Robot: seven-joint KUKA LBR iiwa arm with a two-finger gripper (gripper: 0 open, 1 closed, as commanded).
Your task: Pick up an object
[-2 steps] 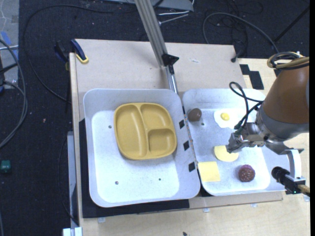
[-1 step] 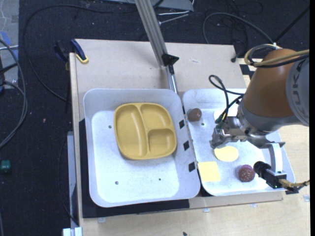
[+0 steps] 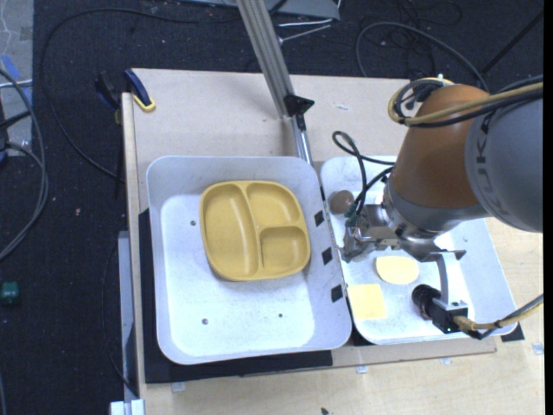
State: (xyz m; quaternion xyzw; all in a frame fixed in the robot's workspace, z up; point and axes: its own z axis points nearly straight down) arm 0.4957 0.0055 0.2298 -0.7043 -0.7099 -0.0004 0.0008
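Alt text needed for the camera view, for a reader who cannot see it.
A grey and orange robot arm reaches over the right white bin, which holds a yellow square, a pale yellow disc and a brown object. The left white bin holds a yellow divided plate.

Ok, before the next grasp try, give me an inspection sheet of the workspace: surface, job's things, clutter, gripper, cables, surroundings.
Surface: wooden bench bearing two white bins, left bin and right bin.
Job's things: yellow divided tray in left bin; pale yellow disc, yellow square and small brown object in right bin.
Clutter: blue-and-yellow tool at bench's far left corner.
Gripper: over right bin near its left wall; finger state hidden.
Cables: black cable looping along the arm; loose cables on floor.
Surroundings: dark floor, metal pole.
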